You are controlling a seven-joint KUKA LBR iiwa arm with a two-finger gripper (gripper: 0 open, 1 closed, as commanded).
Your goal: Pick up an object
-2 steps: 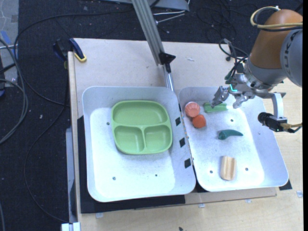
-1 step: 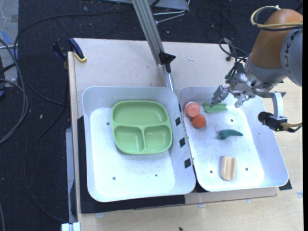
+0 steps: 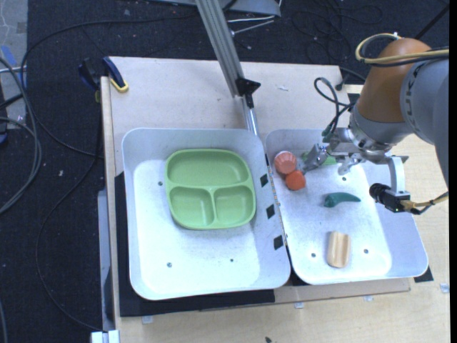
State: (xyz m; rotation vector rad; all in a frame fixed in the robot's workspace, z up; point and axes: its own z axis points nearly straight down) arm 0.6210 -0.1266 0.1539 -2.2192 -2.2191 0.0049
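Fingers of my gripper (image 3: 323, 156) sit low in the right bin (image 3: 400, 256), beside two orange balls (image 3: 290, 171); whether they are parted I cannot tell; the balls look light, smooth, likely to roll; I'd pinch one across its middle.

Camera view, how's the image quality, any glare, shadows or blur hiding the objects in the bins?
Camera view: lighting is even and soft, with only faint shadows under the green divided plate and the tan bread-like piece; the shallow white bins look bright but not blown out; focus is slightly soft overall, so the small orange ball and dark green pepper-shaped object lack fine detail; the gripper area is cluttered and hard to read.
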